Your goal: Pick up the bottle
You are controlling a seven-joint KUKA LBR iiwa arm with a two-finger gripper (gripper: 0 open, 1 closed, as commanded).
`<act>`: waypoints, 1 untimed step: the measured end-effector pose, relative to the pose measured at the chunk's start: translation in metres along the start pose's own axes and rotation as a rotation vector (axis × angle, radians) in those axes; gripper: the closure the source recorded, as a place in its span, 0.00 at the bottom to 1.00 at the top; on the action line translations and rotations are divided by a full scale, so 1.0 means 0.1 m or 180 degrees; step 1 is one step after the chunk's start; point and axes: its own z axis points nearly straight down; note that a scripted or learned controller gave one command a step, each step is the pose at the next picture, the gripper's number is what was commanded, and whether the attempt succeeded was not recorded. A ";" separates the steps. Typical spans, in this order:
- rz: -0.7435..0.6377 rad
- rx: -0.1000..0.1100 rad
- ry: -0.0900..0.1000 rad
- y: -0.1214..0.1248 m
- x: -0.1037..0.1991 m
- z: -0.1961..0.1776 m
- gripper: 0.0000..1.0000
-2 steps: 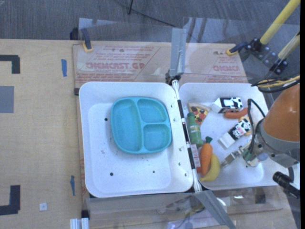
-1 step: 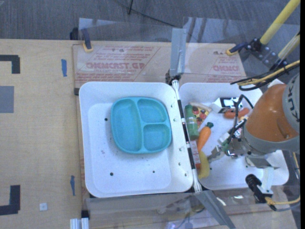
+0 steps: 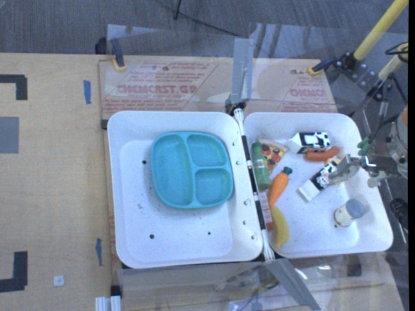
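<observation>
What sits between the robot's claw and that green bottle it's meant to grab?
The gripper sits at the right bin's right side; the green bottle lies along the bin's left wall. Between them lie a carrot and a black-and-white cow toy, low on the bin floor.

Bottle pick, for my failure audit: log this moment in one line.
bottle: lying, right bin left edge | gripper: apart from bottle, over cow toy | pick: not done
</observation>
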 end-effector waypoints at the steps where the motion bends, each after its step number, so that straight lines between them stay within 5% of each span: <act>1: 0.1395 0.0020 0.0006 -0.01 -0.05 1.07 0.00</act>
